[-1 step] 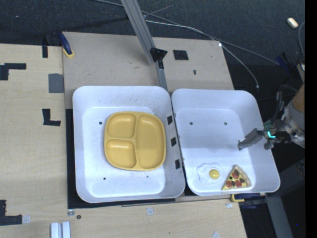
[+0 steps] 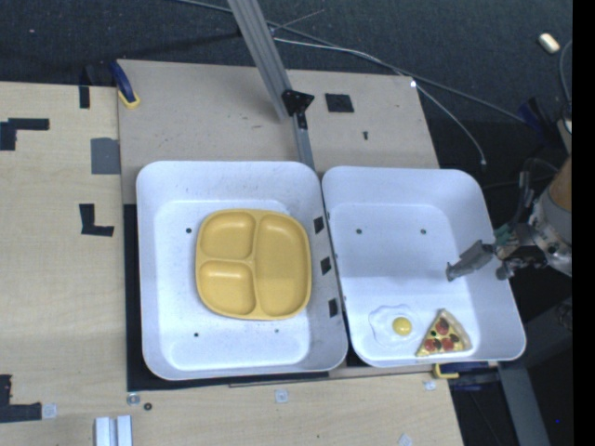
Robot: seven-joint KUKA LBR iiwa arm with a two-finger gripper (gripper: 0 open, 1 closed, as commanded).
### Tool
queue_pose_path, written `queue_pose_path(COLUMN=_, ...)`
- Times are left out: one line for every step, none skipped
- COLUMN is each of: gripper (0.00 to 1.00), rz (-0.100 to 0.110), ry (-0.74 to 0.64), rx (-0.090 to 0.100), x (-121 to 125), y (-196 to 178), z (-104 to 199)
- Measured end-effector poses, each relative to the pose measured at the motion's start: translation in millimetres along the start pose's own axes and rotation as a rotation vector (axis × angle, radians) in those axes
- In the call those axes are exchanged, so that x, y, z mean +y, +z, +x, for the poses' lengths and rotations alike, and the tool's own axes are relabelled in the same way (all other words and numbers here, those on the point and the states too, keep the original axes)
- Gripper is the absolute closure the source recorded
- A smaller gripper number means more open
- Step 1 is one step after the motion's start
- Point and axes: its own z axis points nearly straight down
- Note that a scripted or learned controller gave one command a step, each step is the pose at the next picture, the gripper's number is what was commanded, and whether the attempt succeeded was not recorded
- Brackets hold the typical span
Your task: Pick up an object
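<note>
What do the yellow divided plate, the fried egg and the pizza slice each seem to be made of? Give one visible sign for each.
Yellow divided plate: probably moulded plastic, smooth, one even colour, soft sheen.
Fried egg: looks like toy plastic or rubber, with a glossy yolk.
Pizza slice: likely painted toy plastic, with flat bright toppings; too small to be sure.

Arm and claw mostly lost at the right edge

The grey arm (image 2: 558, 221) is running off the picture's right side, leaving little more than its wrist showing. The claw (image 2: 474, 260) is appearing small and dark over the right bin (image 2: 409, 189), its fingers too blurred to tell whether they are parted.
</note>
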Motion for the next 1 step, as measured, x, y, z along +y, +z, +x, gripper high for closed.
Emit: queue_pose_path(gripper=0.0, rz=0.003, ry=0.001, rx=0.0, x=1.3, y=43.7, z=-1.6)
